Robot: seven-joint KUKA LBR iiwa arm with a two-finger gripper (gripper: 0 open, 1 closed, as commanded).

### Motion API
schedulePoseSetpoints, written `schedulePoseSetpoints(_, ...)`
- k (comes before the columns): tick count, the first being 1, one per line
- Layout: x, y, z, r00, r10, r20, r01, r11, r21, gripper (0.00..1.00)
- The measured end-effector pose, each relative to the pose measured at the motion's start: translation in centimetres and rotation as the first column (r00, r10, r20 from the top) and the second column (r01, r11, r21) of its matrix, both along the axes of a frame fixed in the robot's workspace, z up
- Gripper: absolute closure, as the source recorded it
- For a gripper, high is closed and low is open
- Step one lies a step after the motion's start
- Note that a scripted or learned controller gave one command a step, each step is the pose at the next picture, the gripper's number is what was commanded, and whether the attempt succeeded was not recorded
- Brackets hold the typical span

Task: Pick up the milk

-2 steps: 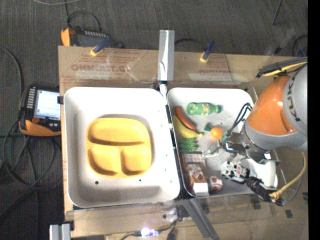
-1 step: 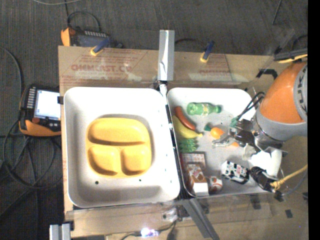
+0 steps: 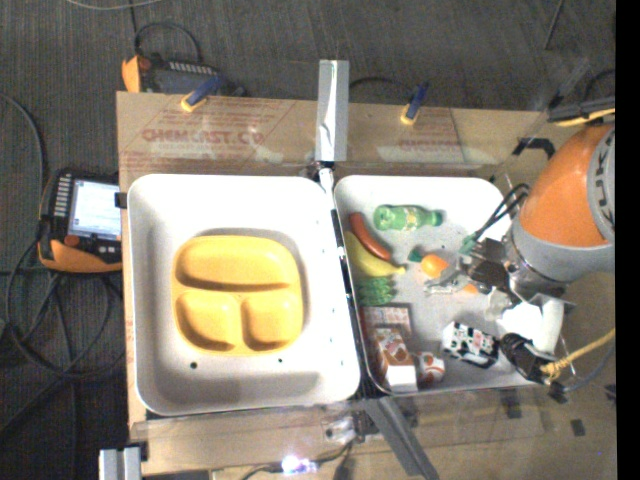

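A: What does the arm [image 3: 570, 213] look like from up here?

B: Big rounded orange shell up top with part of a dark letter on its edge, then a grey ring under it. Below that there's a white block, and black cables loop off the side by the wrist. A yellowish cable trails out near the bottom.

A: Gripper [image 3: 455, 273]?

B: Dark metal bits, kinda blurry.

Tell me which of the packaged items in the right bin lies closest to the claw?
The small black-and-white carton, near the bin's right side just below the claw; the brown box and green bottle lie farther off.
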State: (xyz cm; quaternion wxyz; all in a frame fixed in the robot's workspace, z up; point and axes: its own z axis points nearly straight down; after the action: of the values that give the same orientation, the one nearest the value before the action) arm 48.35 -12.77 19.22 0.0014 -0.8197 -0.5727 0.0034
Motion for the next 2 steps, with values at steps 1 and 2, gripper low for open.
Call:
schedulePoseSetpoints(1,0.25,-4.50,-10.49,0.996,0.085,0.011,-0.085,0.996,0.002,0.00)
schedulePoseSetpoints(2,0.35,-4.63,-9.68,0.996,0.085,0.012,-0.085,0.996,-0.001,1.00)
